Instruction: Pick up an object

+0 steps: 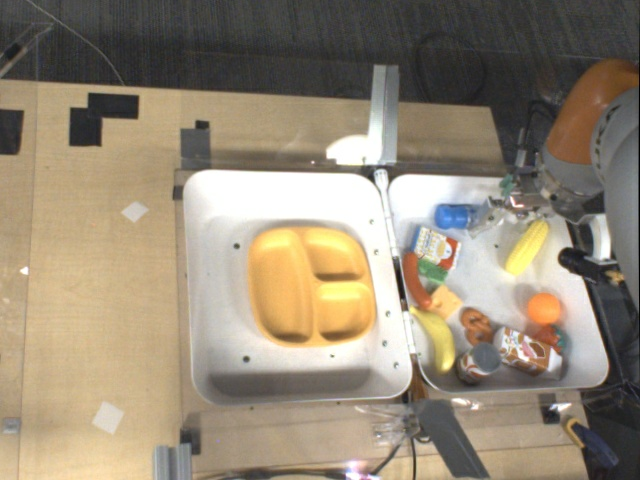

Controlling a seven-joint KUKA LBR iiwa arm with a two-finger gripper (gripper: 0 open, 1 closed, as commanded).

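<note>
The right bin (598, 363) holds several small objects. Among them are a clear bottle with a blue cap (455, 215), a juice box (436, 250), a corn cob (527, 245), an orange (543, 308), a banana (435, 336), a red sausage (414, 279), a can (479, 361) and a printed packet (528, 351). My gripper (516, 201) hangs low over the bin's far right corner, just right of the bottle's clear end and above the corn cob. The grey wrist and orange band (590, 108) rise behind it.
The left bin (205, 268) carries a yellow compartment tray (310, 283). A metal post (384, 108) stands behind the divider between the bins. A pretzel-like piece (476, 321) and a yellow wedge (444, 300) lie mid-bin. Black cables and fixtures crowd the right edge.
</note>
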